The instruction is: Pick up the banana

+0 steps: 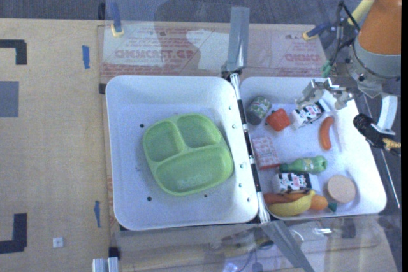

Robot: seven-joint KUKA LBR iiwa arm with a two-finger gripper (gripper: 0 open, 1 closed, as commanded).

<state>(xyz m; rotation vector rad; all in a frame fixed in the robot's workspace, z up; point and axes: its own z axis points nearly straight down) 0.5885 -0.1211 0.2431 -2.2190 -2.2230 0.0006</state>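
Observation:
The yellow banana (292, 206) lies along the front edge of the right bin (370, 156), beside an orange carrot-like piece and under a small milk carton. My gripper (325, 92) hangs over the back of the right bin, above another small cow-patterned carton (308, 113), far from the banana. Nothing shows between its fingers.
The right bin also holds a red pepper (278, 119), a grey-green ball (259, 109), an orange sausage (326, 133), a green bottle (305, 165), a pink packet (264, 151) and a tan disc (341, 188). The left bin (127, 137) holds a green divided plate (187, 153).

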